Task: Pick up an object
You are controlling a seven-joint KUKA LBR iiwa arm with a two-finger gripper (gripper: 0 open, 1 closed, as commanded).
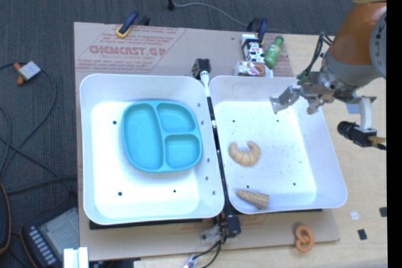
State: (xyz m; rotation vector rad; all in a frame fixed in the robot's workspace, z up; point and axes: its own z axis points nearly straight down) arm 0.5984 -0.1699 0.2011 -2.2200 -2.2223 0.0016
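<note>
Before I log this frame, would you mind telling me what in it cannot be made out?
- Gripper: camera view, small and blurred above the right bin; open or shut is unclear.
- Arm: cut off by the right edge.
- Cone-shaped item: too small to identify, unlike the croissant.
- Packet and green bottle behind the bins: labels too small to read.
- Dark device: cut off at the bottom-left corner.
</note>
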